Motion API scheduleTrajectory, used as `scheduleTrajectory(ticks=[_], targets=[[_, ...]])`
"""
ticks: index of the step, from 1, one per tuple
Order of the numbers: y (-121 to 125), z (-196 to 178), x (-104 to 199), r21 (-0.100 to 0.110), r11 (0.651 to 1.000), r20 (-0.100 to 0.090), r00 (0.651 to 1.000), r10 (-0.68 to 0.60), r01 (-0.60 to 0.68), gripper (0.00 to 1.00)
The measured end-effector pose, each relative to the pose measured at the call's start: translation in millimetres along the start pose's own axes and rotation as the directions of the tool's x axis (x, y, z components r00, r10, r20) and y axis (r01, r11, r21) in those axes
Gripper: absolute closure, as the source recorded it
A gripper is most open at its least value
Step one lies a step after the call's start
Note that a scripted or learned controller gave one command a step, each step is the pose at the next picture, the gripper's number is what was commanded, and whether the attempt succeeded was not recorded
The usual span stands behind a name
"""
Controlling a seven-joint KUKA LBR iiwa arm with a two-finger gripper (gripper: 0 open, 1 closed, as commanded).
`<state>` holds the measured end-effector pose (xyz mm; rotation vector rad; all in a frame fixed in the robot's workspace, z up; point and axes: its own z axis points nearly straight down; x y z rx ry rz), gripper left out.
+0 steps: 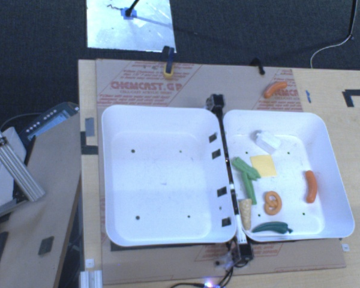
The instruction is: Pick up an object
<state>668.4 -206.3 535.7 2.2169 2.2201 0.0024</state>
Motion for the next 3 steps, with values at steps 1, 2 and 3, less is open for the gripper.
scheduleTrajectory(ticks=[1,2,3], targets=[[0.2,0.2,0.9,0.001,1.0,0.0,1.0,-0.004,0.004,1.0],[0.3,0.2,0.9,0.001,1.0,0.0,1.0,-0.004,0.004,1.0],[0.3,0.2,0.9,0.001,1.0,0.0,1.0,-0.004,0.004,1.0]])
